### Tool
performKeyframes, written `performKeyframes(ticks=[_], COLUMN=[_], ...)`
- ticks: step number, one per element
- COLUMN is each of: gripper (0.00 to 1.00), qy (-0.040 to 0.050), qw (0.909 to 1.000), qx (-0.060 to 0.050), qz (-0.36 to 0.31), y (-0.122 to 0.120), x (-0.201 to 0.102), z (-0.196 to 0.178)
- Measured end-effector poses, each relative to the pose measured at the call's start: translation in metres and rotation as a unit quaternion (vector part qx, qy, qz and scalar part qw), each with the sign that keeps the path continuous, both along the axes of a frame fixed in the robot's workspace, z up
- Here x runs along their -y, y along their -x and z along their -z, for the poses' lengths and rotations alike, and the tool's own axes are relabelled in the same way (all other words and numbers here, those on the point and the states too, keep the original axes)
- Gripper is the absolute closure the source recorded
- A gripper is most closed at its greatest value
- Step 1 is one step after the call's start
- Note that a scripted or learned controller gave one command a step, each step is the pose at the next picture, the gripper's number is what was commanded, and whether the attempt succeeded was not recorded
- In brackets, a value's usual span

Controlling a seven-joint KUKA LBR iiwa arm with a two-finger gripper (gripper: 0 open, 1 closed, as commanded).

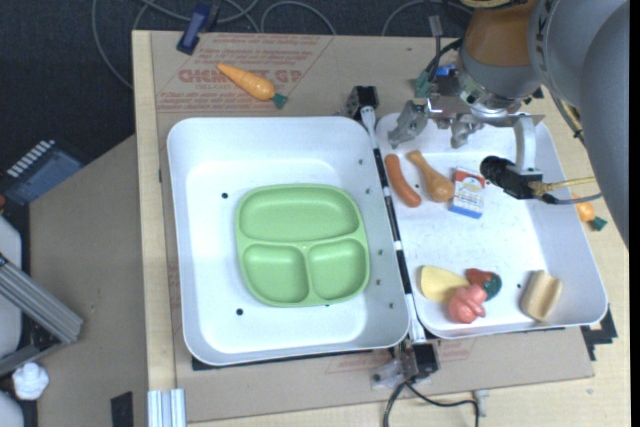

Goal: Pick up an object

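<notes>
The grey arm (570,5) with its orange band comes in from the upper right and ends over the far edge of the right bin (520,245), where the gripper (432,123) hangs with its two fingers spread apart and nothing between them. The left bin (200,215) carries a green divided tray (300,242) with three compartments, lying flat near its middle. In the right bin, just below the gripper, a hot dog sausage (403,180) lies beside a tan drumstick (430,175), and a small red-and-white carton (467,192) sits just to their right. Along the near edge of that bin lie a yellow wedge (437,281), a pink and red toy cluster (470,297) touching it, and a beige bread slice (540,295) set apart toward the corner. On the cardboard behind the left bin rests an orange toy carrot (250,82), outside both bins.
</notes>
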State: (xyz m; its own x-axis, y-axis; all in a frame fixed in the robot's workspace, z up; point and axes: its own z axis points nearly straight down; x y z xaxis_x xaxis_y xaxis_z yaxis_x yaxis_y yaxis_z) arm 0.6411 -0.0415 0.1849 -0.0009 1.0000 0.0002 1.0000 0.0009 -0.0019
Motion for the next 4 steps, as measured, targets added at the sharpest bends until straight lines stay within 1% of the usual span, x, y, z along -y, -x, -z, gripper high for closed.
performKeyframes(ticks=[1, 2, 3, 4], gripper=[0.0, 0.0, 0.0, 0.0], qy=[0.0015, -0.0003, 0.0003, 0.0004], qw=[1.0, 1.0, 1.0, 1.0], qx=[-0.001, 0.003, -0.001, 0.001], qz=[0.002, -0.001, 0.001, 0.0], y=[0.049, 0.024, 0.001, -0.011], x=[0.088, 0.015, 0.051, 0.05], z=[0.045, -0.001, 0.066, 0.099])
